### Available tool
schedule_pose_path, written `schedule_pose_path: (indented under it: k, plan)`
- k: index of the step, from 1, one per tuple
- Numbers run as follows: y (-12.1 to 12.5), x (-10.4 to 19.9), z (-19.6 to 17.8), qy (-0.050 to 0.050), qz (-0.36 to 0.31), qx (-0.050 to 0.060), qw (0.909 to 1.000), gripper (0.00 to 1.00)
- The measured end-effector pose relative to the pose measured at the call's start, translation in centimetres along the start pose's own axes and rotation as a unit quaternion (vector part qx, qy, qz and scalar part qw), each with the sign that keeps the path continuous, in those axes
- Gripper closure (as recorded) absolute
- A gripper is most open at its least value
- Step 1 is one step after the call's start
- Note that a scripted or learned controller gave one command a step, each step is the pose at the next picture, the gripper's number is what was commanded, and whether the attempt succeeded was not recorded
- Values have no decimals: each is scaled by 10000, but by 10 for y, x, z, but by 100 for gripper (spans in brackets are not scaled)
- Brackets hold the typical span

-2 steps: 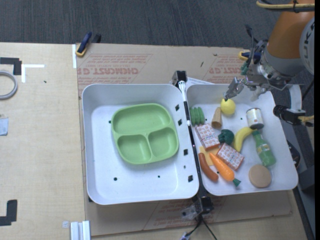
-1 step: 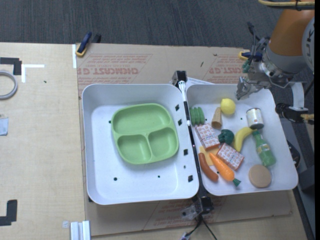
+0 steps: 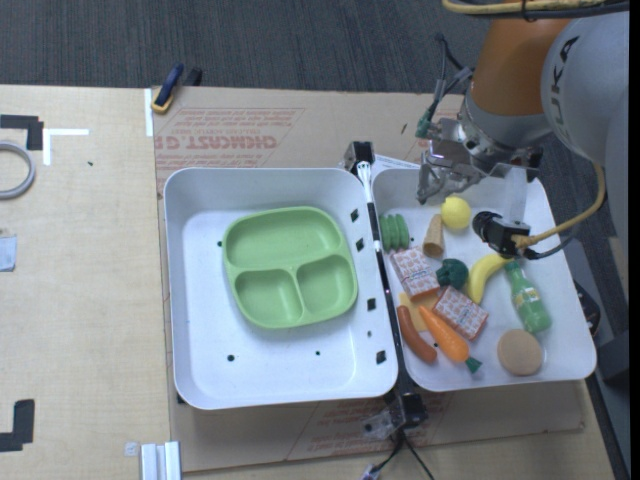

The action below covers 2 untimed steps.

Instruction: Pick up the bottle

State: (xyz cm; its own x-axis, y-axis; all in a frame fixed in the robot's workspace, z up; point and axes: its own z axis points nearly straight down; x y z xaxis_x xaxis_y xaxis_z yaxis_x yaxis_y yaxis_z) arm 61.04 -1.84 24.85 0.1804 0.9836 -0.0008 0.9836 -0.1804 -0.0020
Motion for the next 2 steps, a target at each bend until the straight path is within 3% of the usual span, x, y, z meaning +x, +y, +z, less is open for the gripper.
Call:
schedule_pose_path:
  k: [1,2]
  plan:
    - [-101,43,5,-2,-528,-1,9986,100]
    - [-142,115,55,-4,-1464,3,9892,100]
